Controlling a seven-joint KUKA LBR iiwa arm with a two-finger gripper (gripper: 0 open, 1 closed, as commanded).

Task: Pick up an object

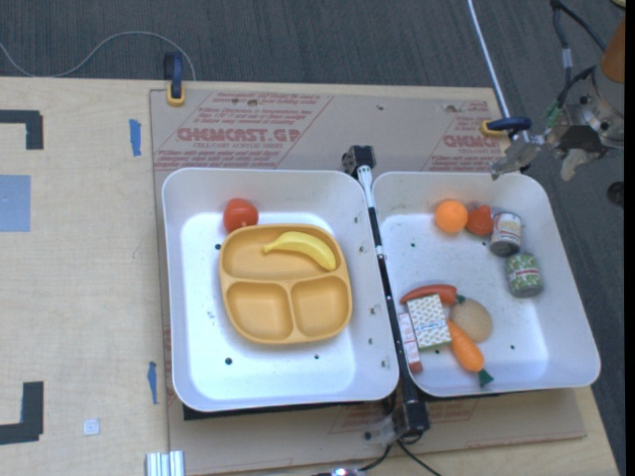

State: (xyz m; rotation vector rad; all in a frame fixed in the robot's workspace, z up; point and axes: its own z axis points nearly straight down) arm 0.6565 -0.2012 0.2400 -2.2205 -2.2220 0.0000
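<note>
My gripper (541, 157) hangs above the far right corner of the right bin (566, 360), open, with nothing between its fingers. Below it in that bin lie an orange ball (450, 216), a small red item (479, 221), a tin can (506, 233) and a green jar (524, 274). Nearer the front are a red pepper (432, 294), a checked carton (429, 322), a beige potato (474, 318) and a carrot (466, 347). The left bin (189, 345) holds a yellow divided plate (260, 310) with a banana (301, 248) on it, and a red tomato (240, 213) beside it.
Both bins sit on a cardboard sheet (248, 127) on the wooden bench. A blue clamp (506, 125) grips the sheet's far edge close to my gripper; a yellow clamp (176, 79) is at the far left. A black bracket (358, 158) joins the bins.
</note>
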